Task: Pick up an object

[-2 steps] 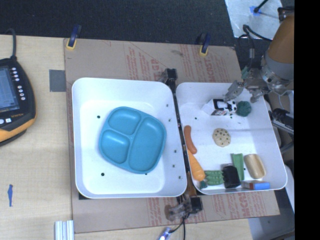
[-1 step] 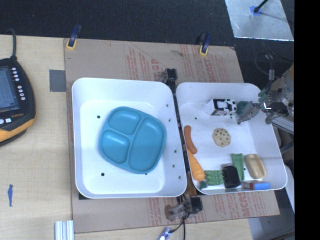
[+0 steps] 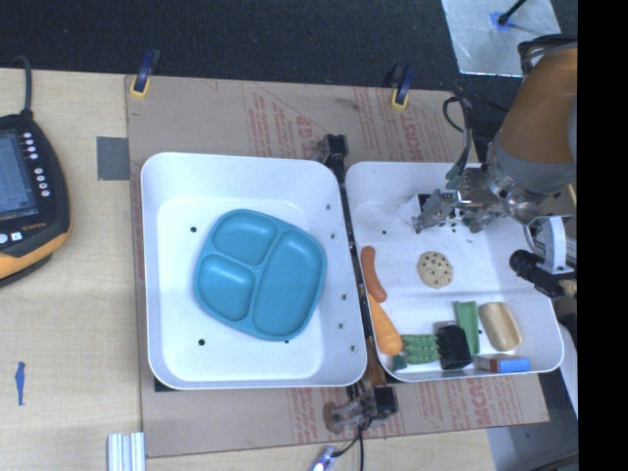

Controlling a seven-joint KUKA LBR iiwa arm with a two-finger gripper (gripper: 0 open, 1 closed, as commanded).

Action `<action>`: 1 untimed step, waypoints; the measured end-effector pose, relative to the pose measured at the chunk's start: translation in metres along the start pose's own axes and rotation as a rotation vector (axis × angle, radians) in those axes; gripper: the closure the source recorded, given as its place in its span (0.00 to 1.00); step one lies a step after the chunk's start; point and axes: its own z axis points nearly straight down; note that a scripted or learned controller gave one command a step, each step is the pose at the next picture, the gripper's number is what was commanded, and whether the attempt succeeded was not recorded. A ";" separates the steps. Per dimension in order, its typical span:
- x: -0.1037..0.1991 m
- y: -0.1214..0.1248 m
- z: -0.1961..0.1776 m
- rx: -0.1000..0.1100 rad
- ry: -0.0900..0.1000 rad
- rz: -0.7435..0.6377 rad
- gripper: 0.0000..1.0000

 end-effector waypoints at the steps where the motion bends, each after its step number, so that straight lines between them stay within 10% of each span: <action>1: -0.012 0.042 0.099 0.000 -0.001 -0.001 0.00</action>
